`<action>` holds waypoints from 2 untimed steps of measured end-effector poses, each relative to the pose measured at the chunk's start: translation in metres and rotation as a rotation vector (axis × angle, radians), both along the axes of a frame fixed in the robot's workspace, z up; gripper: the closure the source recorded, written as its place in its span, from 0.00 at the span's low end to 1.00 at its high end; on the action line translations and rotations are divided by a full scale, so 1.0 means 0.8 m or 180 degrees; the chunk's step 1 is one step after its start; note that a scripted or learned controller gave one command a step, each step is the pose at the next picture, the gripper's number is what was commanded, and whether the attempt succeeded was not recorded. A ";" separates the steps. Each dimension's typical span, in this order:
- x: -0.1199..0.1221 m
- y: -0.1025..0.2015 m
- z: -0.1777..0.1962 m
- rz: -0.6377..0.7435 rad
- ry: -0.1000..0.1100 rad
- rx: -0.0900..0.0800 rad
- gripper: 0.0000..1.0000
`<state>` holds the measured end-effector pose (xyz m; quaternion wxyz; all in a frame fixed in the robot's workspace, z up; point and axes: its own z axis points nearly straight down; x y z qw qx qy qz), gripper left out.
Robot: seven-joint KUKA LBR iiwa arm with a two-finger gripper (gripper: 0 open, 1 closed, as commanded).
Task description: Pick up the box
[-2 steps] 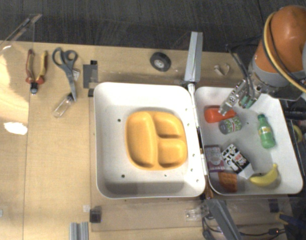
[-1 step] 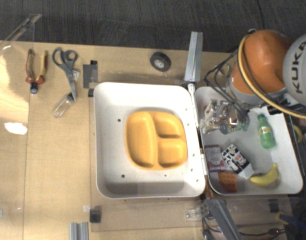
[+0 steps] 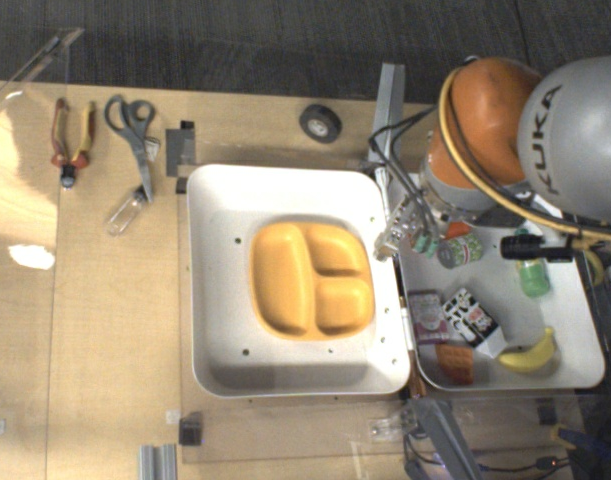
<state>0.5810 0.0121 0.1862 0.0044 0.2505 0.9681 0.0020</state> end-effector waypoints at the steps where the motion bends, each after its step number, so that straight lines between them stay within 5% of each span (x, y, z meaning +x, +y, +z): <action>1: 0.045 0.070 0.139 -0.1116 0.0006 0.0009 1.00; 2: 0.001 0.034 0.140 -0.0866 0.0005 0.0005 1.00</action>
